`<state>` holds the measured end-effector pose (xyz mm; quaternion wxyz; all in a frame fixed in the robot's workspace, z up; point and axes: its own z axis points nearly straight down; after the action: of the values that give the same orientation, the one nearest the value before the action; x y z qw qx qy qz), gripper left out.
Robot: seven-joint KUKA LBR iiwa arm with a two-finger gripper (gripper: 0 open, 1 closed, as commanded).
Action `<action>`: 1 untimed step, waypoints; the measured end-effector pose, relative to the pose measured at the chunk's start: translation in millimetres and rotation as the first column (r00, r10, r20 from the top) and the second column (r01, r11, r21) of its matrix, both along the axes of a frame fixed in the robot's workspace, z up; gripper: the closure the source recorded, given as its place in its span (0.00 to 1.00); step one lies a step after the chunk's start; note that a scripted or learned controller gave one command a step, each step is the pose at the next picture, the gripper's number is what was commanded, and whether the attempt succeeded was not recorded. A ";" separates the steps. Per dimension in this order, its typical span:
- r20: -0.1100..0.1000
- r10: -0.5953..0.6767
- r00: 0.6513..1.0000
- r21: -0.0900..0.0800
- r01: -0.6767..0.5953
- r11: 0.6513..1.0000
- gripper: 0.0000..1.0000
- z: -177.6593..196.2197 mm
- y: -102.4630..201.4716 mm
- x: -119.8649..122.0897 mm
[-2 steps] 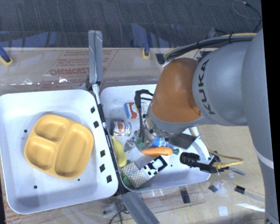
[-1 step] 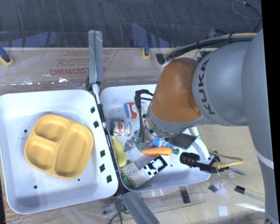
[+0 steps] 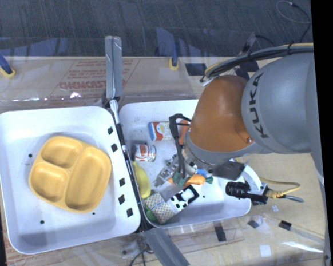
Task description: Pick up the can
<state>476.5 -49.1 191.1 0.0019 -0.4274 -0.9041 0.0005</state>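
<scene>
A small can point(image 3: 144, 153) lies on its side in the right bin point(image 3: 131, 112), near the divider, long axis running three to nine o'clock. The end effector point(image 3: 175, 170) hangs close by toward four o'clock; its grip state cannot be told.

Showing a bulky grey arm point(image 3: 282, 106) with a smooth, rounded casing, bearing the black lettering "KUKA" point(image 3: 255, 110) down one side. Wearing a broad, glossy orange band point(image 3: 220, 117) above the wrist, domed and catching the light. Trailing black and yellow cables point(image 3: 252, 57) over the top, and carrying a metallic pincer point(image 3: 172, 172) with dark fittings below.
</scene>
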 end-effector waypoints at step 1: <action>0.003 -0.152 0.988 -0.001 0.152 0.988 0.00 9.3 -67.5 6.8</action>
<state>483.3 -116.6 200.4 0.0004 -0.4949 -0.8690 0.0005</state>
